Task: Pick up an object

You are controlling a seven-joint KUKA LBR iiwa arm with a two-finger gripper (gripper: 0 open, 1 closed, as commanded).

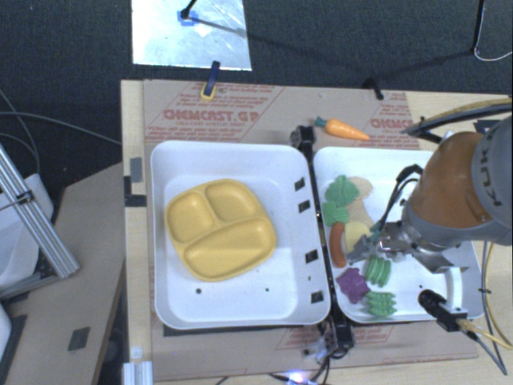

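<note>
The right bin (417, 163) holds toy food along its left side: a green leafy piece (341, 192), a red sausage (337, 244), a yellow piece (356, 233), a green ribbed piece (377, 270), a purple piece (351, 284) and another green piece (380, 302). My gripper (370, 245) reaches in from the right and sits low among them, just right of the yellow piece and above the green ribbed piece. Its tips are hard to make out against the toys. No item is seen lifted.
The left bin (184, 163) holds a yellow divided plate (221, 228). A toy carrot (346, 129) lies on the cardboard behind the right bin. The orange-banded arm (457, 187) covers the right bin's right half. A black divider rail (317, 223) runs between the bins.
</note>
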